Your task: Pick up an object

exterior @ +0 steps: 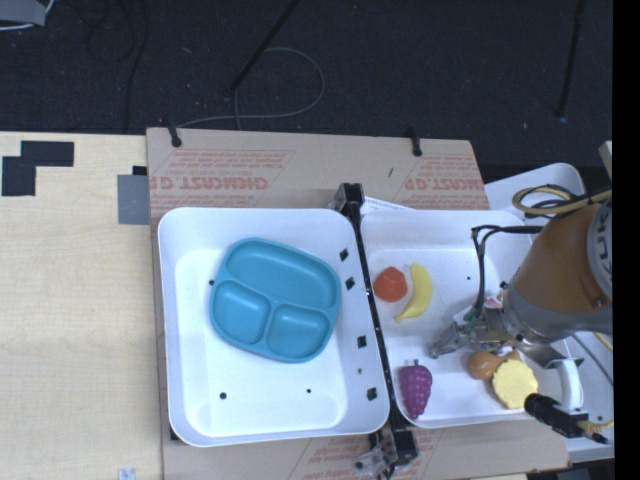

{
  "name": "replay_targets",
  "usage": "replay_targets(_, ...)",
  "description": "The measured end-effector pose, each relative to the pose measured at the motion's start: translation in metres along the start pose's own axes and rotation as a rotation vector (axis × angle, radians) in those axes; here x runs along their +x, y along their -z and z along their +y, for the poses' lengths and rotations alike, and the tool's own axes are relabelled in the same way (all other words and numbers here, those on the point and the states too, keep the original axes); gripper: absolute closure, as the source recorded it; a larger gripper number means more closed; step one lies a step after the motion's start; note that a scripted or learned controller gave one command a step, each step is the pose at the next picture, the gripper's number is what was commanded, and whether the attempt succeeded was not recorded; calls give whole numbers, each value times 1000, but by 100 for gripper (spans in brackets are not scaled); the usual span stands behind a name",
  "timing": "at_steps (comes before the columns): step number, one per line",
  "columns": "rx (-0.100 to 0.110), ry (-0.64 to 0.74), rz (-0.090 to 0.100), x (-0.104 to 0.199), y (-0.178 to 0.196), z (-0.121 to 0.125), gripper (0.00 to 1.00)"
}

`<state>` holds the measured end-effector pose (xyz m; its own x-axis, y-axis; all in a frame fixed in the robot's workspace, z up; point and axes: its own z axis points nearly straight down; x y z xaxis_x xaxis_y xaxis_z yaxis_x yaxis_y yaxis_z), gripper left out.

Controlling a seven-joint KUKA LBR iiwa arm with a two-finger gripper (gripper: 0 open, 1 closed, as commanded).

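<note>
In the right white bin (440, 230), the metal two-finger gripper (462, 334) hovers with its prongs spread apart, holding nothing, between a yellow plastic banana (418, 291) beside a red-orange tomato (390, 284) and a purple grape bunch (415, 387).

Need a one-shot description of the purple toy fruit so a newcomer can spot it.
Look in the right white bin, near corner beside the divider between the bins. The purple grape-like toy lies there alone, below the orange-red round toy and yellow banana. It is the one purple item.
</note>
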<state>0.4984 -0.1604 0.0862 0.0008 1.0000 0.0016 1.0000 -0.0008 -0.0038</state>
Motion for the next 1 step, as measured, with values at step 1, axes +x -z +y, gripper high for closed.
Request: replay_targets(1, -3, -5, 0, -1, 12, 1, 100)
